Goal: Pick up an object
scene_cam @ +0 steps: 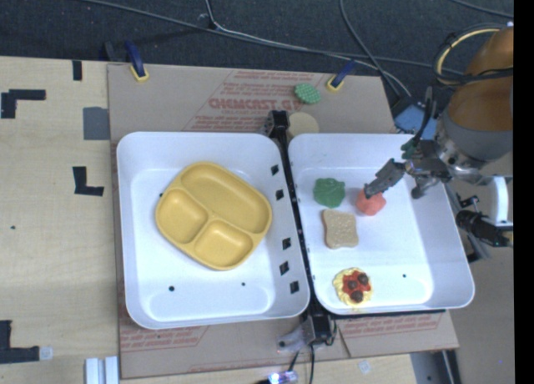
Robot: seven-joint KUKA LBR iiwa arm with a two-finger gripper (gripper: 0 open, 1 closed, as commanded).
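Observation:
The right bin (434, 240) holds a green toy vegetable (329, 192), a small red toy (371, 204), a tan bread slice (340, 229) and a little pizza with red toppings (353, 285). My gripper (401, 185) hangs over the upper right part of this bin, open, its fingers spread apart. The left dark finger (383, 180) points down at the red toy and ends just above it. Nothing sits between the fingers.
In the left bin (142, 165) lies a yellow divided plate (215, 215). A green round toy (306, 92) rests on the cardboard behind the bins. Cables run across the dark floor at the back.

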